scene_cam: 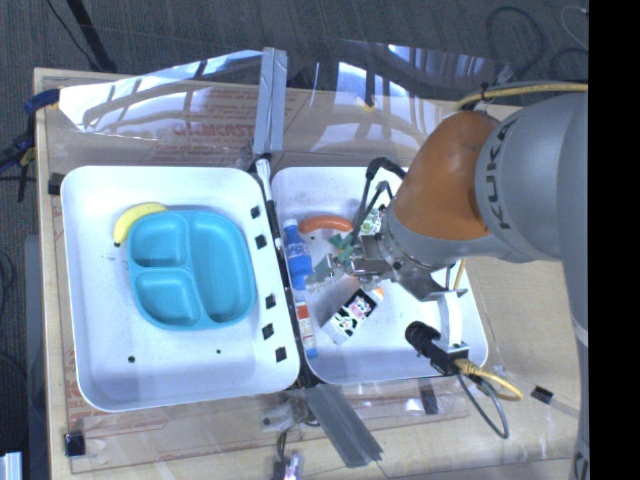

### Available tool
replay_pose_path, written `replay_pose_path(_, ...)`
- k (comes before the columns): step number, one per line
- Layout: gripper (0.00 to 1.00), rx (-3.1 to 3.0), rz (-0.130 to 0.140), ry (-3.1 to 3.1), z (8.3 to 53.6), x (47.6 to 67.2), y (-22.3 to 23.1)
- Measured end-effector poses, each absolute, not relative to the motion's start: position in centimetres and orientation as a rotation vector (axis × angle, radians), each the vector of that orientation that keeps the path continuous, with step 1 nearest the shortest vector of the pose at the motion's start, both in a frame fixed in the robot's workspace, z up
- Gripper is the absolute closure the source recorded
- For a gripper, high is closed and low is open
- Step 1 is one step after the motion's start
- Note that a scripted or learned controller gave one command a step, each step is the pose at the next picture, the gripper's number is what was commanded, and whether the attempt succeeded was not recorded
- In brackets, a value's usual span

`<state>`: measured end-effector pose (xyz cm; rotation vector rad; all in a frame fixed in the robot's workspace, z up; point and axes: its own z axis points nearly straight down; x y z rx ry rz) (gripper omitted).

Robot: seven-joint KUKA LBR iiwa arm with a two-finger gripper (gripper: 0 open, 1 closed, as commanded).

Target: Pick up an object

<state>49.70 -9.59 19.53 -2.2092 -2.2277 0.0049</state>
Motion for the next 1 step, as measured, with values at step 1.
replay_pose_path(1, 0.00, -2.300, -0.016, -2.170, 11.08, 57.29, -14.28)
